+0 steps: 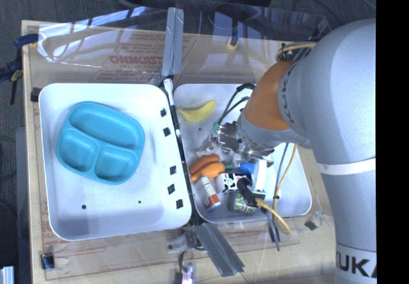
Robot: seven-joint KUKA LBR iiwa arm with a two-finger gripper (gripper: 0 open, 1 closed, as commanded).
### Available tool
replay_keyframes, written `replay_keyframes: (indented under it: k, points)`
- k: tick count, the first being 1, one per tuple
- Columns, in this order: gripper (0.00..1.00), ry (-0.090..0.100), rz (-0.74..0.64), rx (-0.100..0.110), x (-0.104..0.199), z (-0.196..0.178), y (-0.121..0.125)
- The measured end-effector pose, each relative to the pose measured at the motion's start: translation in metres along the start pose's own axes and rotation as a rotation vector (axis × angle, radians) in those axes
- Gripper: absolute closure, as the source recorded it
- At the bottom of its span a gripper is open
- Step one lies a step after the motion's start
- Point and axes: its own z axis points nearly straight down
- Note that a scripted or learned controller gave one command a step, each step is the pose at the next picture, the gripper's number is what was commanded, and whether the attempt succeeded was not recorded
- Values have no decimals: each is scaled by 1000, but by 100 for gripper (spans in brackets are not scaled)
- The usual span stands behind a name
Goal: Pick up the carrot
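The orange carrot lies in the right bin near its left wall, pointing roughly left to right. My gripper hangs low over the bin, right at the carrot's right end, under the grey wrist with its orange band. The wrist body and cables hide the point where gripper and carrot meet.
A yellow banana lies at the back of the right bin. A small bottle with a red label and a green object lie in front of the carrot. The left bin holds a blue divided plate.
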Motion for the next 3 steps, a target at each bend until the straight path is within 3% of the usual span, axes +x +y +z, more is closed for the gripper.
replay_keyframes:
  k: [1,2,3]
  points:
    - [0,-15,-82,-40,23,-8,-60]
    - [100,-4,-95,-22,29,-14,-63]
    - [100,-2,-451,-6,59,-100,-68]
